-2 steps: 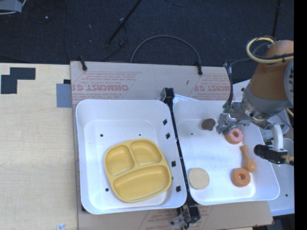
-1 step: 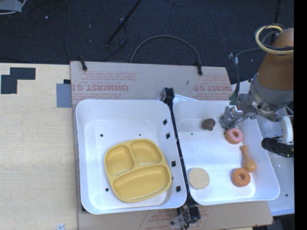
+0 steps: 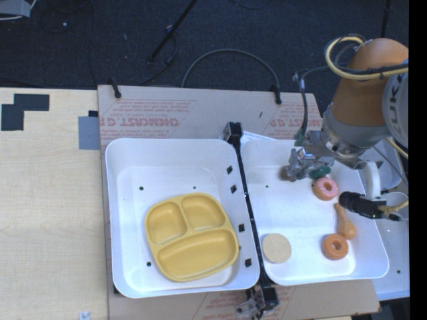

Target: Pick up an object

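Pink doughnut lying in the right bin, gripper just beside it

Pink doughnut point(image 3: 325, 189) is lying flat on the floor of the right bin point(image 3: 293, 212), in that bin's far right part. The gripper point(image 3: 305, 172) is hanging over the right bin's far middle, just beside the doughnut's upper left edge. Whether it is touching the doughnut cannot be told, and whether it is open or closed cannot be told either. The grey and orange arm point(image 3: 363, 105) is reaching in over the right bin's far right corner.

An orange peg-shaped toy point(image 3: 345, 224) is lying near the right bin's right wall, about halfway down it. An orange doughnut point(image 3: 335, 247) is resting in the right bin's near right part, close to the peg's lower end. A round beige disc point(image 3: 276, 249) is sitting in the right bin's near left corner.

A black strip point(image 3: 241, 199) is running along the right bin's left wall, where the left bin point(image 3: 133, 179) is meeting it. A yellow divided tray point(image 3: 192, 235) is lying tilted in the left bin, its corner coming close to the right bin's left wall. A cardboard sheet point(image 3: 173, 115) is sticking out from under the right bin's far edge and spreading leftward. The pale wooden bench top point(image 3: 47, 212) is lying well to the left of the right bin.
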{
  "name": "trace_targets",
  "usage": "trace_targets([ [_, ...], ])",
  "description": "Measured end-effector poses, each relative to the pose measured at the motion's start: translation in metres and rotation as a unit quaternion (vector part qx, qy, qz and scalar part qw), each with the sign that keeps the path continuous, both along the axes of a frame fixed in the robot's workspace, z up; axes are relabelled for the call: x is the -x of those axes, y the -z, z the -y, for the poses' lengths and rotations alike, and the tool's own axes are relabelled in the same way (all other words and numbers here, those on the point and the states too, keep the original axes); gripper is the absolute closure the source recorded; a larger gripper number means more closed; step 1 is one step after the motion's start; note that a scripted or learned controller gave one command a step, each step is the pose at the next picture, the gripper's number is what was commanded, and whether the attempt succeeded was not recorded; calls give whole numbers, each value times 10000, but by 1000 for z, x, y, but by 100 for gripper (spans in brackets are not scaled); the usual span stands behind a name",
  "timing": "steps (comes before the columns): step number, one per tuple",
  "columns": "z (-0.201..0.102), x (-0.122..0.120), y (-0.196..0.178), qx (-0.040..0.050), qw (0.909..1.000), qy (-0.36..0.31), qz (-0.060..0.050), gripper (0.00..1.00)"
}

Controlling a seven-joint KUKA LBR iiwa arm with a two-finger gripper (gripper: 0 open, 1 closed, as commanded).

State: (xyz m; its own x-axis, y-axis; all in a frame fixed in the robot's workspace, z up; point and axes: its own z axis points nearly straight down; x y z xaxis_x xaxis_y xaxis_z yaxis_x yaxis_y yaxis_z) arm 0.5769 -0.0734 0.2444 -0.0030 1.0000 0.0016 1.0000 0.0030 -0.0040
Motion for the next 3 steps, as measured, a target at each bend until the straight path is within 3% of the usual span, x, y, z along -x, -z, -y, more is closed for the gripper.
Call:
trace_targets([
  [3, -168, -19, 28, 4, 10000, -9, -1, 100],
])
